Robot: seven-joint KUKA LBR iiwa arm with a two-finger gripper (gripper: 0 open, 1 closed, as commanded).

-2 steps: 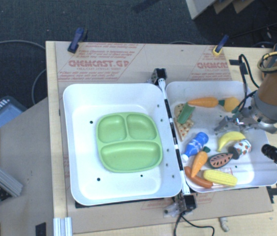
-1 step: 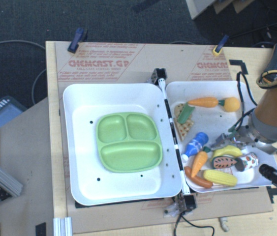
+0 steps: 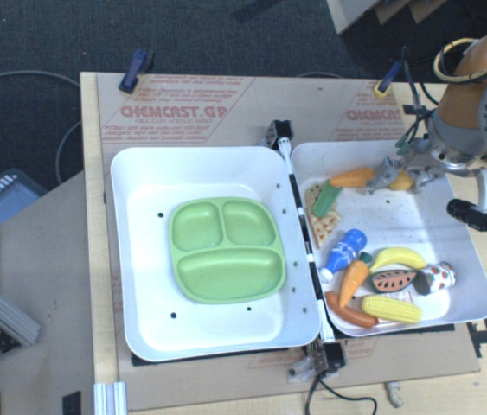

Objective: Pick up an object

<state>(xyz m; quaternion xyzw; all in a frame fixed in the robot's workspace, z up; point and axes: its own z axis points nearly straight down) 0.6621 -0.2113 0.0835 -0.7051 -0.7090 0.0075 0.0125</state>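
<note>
Brown board [image 3: 226,111] reads "CHEMCAST GP" — gripper [image 3: 396,173] above right bin [image 3: 451,223].

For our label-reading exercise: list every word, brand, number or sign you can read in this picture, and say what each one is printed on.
"CHEMCAST GP" in red, on the brown protective sheet covering the bench, behind the left bin.
The same red print repeats on the sheet behind the right bin, cut off by the bin and too blurred to read for sure.
The smaller red lines around both prints are too small to read.
Nothing legible on the green divided plate or the toy food.
</note>
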